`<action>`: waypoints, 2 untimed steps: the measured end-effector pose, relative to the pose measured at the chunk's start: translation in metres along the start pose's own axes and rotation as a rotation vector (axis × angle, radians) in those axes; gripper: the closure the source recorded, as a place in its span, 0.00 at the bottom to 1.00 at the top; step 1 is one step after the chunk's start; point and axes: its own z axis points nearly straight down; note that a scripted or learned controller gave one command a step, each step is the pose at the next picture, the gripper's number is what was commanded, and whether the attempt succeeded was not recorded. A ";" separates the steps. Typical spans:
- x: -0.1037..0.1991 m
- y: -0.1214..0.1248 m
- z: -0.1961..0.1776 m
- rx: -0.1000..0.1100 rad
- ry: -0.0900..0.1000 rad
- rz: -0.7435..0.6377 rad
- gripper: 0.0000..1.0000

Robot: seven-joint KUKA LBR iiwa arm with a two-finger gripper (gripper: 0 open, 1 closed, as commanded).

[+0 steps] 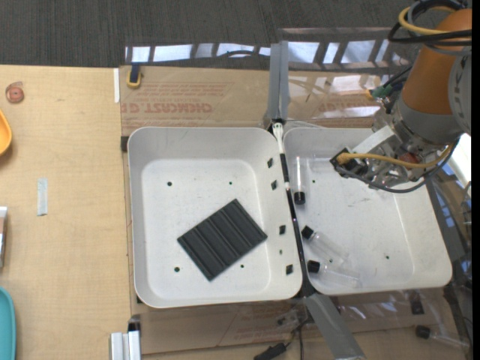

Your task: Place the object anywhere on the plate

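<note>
Our pincer (373,175) hangs over the far half of the right bin (420,280), reaching in from the right, and we cannot tell whether it is wide or narrow. We count three clear, black-capped tubes in that bin, all toward its left side. The first tube (298,177) lies along the left wall, the second tube (321,241) lies nearer the middle, and the third tube (334,274) is by the near edge. In the left bin (136,201) we find the ribbed plate (223,238), dark, flat and turned at a slant, well apart from the tubes. To the left spreads the pale desk (60,238).
</note>
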 end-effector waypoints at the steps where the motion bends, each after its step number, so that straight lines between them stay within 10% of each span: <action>1: 0.016 -0.033 -0.001 0.000 0.000 -0.010 1.00; 2: -0.031 -0.041 -0.025 -0.001 0.001 -0.384 1.00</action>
